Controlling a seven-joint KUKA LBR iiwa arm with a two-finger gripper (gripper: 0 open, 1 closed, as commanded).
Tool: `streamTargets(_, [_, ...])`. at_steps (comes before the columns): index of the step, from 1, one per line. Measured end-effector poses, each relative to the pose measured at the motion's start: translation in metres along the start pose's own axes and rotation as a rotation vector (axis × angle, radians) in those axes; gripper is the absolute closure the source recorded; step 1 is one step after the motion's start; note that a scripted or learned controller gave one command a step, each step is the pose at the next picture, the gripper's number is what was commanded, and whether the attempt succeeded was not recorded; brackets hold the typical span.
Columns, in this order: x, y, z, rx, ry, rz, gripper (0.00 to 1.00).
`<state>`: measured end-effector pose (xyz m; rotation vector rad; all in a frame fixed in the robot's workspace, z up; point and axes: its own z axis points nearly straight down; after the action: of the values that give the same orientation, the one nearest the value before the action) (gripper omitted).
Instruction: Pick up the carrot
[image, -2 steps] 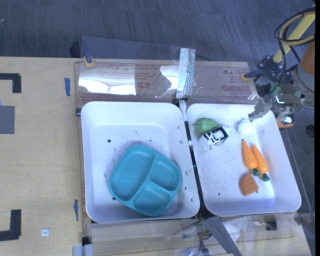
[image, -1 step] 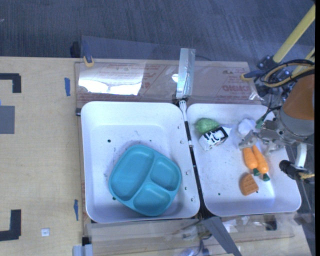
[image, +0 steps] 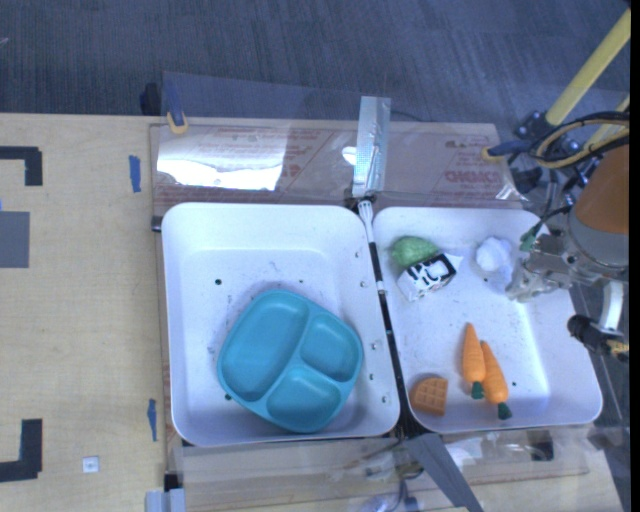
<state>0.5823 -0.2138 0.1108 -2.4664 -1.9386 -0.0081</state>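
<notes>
Carrot (image: 472, 357) apart from end effector (image: 527, 283)

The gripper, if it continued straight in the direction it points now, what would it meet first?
Probably the small white object. The gripper points left over the right bin, and that object lies nearest ahead. The carrot lies off that line. Height is unclear.

The gripper (image: 528, 283) hangs over the right bin (image: 570, 410), apart from the carrot (image: 472, 358).

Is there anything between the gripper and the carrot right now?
Nothing visible. The gripper sits over the right bin's upper right edge; the carrot lies below it on bare bin floor, with a second carrot touching its right side.
</notes>
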Motion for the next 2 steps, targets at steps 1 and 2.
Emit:
streamTargets(1, [0.006, 0.0, 0.001, 0.004, 0.008, -0.006, 0.0])
streamTargets(2, [0.017, -0.07, 0.024, -0.005, -0.007, -0.219, 0.0])
